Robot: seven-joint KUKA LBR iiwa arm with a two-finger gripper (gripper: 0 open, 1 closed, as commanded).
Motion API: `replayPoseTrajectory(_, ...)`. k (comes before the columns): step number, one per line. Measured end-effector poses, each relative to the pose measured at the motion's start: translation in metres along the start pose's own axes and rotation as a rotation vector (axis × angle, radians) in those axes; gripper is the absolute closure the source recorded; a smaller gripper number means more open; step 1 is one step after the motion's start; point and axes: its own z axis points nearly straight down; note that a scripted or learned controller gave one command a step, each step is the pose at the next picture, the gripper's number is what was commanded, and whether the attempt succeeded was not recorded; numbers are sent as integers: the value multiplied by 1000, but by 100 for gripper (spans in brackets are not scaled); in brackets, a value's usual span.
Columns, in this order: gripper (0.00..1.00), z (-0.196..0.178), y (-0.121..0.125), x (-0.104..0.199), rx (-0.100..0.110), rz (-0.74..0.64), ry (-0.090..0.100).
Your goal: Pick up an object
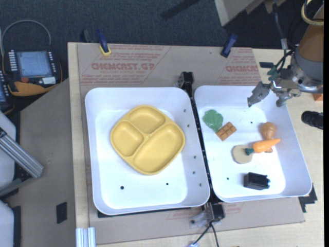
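The right bin (295, 174) holds several small items: a green broccoli piece (213, 119), a brown waffle-like block (226, 131), a tan pear-shaped piece (267, 129), an orange carrot (264, 146) resting beside a beige disc (240, 154), and a black block (256, 180). My gripper (268, 99) hangs over the bin's far right corner, above and behind the items. Its two fingers are spread apart, with nothing between them.
The left bin (103, 184) carries a yellow three-compartment plate (148, 138). A black clamp (185, 80) sits at the far joint between the bins. A handheld controller (31, 68) lies off the bench at far left.
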Motion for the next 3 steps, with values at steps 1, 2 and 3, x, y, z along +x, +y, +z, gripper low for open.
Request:
replayPoseTrajectory(1, 0, 0, 0, 0, -1, 0, 0)
replayPoseTrajectory(2, 0, 59, 5, 0, 2, 0, 1)
replayPoseTrajectory(3, 0, 123, 5, 0, 7, 0, 2)
